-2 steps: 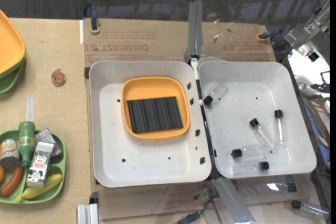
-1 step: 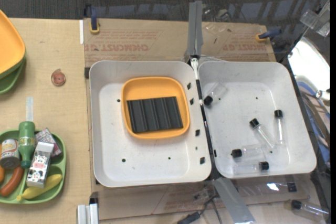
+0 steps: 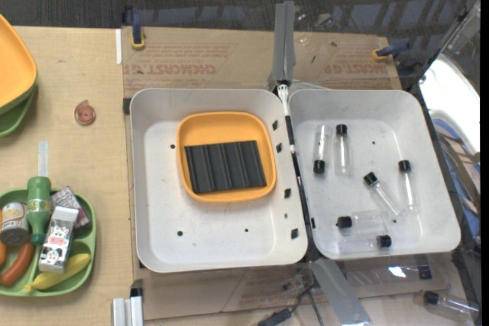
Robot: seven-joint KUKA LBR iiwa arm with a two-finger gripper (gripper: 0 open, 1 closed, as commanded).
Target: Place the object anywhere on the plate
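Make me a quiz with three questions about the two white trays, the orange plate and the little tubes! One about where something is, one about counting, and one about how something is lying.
1. Where is the orange plate?
A. In the left bin
B. In the right bin
C. On the cardboard behind the bins

2. How many clear tubes with black caps lie in the right bin?
A. Two
B. Six
C. Ten

3. How are the tubes placed?
A. Standing upright in a rack
B. Stacked on the plate
C. Lying flat and scattered on the bin floor

Answers:
1. A, the plate sits in the left bin, with a dark ribbed block on it.
2. B, six black caps can be counted in the right bin.
3. C, each tube lies on its side, pointing in different directions, none on the plate.
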